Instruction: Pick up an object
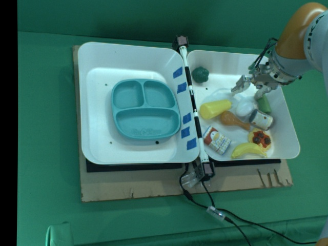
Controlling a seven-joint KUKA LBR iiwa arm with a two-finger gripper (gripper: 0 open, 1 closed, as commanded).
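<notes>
Gripper (252, 89) spread (nothing held), above right bin (292, 137)

Even, soft light; slightly blurred.

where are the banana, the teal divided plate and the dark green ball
banana (248, 149), camera view, middle of its curved body
teal divided plate (146, 125), camera view, floor of its large front compartment
dark green ball (200, 75), camera view, its top centre
</notes>
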